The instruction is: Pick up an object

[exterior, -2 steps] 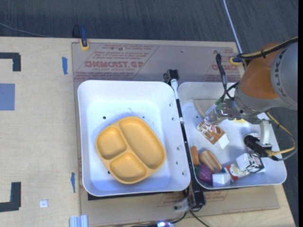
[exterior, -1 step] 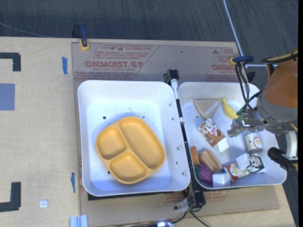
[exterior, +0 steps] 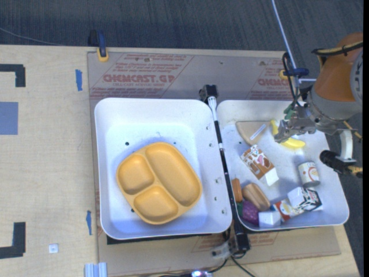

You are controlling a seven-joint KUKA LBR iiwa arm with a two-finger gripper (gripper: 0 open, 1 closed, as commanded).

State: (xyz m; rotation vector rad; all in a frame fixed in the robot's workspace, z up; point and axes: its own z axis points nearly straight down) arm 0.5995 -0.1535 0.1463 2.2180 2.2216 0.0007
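Grey claw [exterior: 286, 127] low over yellow banana [exterior: 293, 143], grip state unclear, right bin [exterior: 340, 209]

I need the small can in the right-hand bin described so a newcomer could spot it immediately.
Start at the right bin, the one crowded with small items. Along its right side, below the tool and the yellow object, stands a small can. It is the only cylinder there, white with a red-orange label, just above a boxy black-and-white carton.

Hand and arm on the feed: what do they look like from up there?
The arm is grey with a broad orange band above the wrist. The hand is a compact grey metal assembly, with dark cables running beside it. A blue clip sits above it.
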